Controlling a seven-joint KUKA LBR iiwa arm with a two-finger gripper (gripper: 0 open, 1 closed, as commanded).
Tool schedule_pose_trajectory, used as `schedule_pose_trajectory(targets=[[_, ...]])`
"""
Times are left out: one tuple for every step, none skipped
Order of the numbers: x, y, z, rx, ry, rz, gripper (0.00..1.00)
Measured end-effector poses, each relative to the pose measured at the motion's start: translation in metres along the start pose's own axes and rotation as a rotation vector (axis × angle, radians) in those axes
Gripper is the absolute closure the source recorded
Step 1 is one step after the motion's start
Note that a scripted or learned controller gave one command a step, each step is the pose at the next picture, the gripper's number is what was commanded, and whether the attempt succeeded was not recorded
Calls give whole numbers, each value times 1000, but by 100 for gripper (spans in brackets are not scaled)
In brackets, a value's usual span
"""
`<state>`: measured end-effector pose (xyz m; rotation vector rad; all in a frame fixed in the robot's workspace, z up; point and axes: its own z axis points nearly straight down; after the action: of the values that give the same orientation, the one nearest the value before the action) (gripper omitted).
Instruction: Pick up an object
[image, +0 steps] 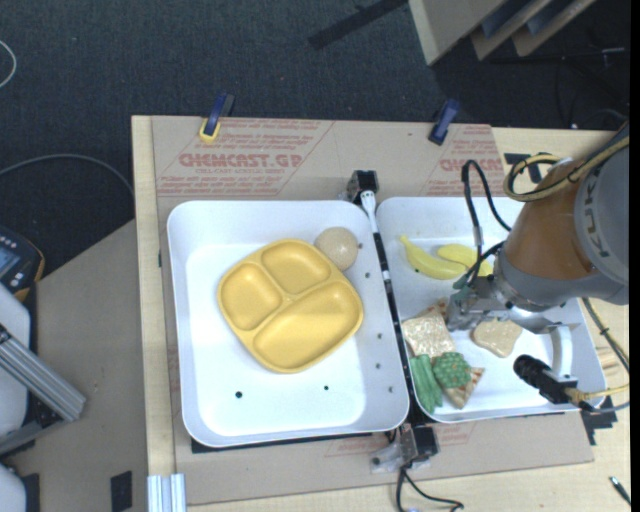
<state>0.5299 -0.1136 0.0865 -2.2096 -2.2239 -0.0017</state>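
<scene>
Camera view: hand (462, 312) crowded mid right bin (440, 212).

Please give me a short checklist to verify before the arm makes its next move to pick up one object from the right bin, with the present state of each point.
1. Objects available in the right bin: banana, cracker, green toy, beige piece. Ok.
2. Gripper is over the right bin, near the cracker. Ok.
3. An object is between its fingers: cannot tell, the wrist hides them.
4. Items by the cracker are crowded and touching. Not ok for a clean single pick.
5. Yellow plate and round ball lie in the left bin, away from the arm. Ok.
</scene>
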Motion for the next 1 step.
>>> schedule_pose_trajectory(targets=[[80, -4, -104, -14, -2, -4, 100]])
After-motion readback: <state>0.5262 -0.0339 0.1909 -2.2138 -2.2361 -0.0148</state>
